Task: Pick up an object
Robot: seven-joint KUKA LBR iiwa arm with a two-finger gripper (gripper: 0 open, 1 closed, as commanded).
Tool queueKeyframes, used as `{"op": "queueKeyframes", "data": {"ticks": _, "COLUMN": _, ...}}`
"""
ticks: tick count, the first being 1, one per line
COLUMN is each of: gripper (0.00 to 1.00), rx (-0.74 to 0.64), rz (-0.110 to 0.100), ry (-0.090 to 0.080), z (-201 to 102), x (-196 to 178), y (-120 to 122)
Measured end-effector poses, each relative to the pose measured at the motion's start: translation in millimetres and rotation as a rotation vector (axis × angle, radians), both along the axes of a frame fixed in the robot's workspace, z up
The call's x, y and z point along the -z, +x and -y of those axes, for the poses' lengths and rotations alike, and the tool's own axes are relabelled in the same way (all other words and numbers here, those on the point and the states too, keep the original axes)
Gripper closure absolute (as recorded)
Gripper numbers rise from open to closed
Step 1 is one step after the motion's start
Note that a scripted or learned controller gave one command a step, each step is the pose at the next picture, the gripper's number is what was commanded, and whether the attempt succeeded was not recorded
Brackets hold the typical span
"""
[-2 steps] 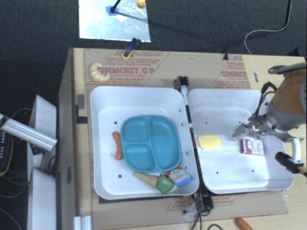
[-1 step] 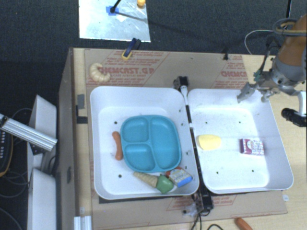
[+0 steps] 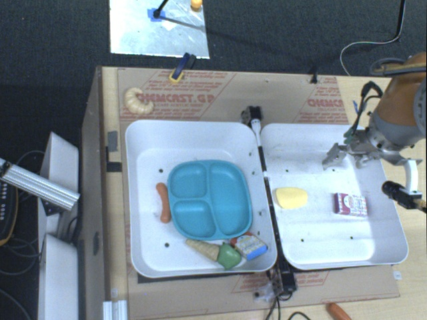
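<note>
Yellow soap-like lump (image 3: 291,197), pale and rounded, lies in the right bin (image 3: 313,259); my gripper (image 3: 348,153) hangs spread open, holding nothing.

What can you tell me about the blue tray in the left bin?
The blue tray is a rounded-square plate, apparently plastic, light blue, divided into three compartments: two on its upper side and one wider below. It lies flat, slightly rotated, in the left bin. Nothing sits in its compartments. An orange sausage-shaped toy lies just off its left edge, and a cone-shaped toy and small packet crowd its lower edge.
</note>
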State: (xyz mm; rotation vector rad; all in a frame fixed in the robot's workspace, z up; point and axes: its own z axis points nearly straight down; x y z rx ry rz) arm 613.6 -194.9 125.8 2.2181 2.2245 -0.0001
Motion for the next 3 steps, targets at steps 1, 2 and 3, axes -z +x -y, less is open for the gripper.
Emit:
{"op": "queueKeyframes", "data": {"ticks": 1, "gripper": 0.00, "rx": 0.002, "rz": 0.001, "ry": -0.001, "z": 12.1, "x": 9.6, "y": -39.8}}
{"op": "queueKeyframes", "data": {"ticks": 2, "gripper": 0.00, "rx": 0.002, "rz": 0.001, "ry": 0.000, "z": -6.2, "x": 25.9, "y": -86.3}}
{"op": "queueKeyframes", "data": {"ticks": 3, "gripper": 1.00, "rx": 0.001, "rz": 0.006, "ry": -0.002, "z": -5.5, "x": 14.5, "y": -84.7}}
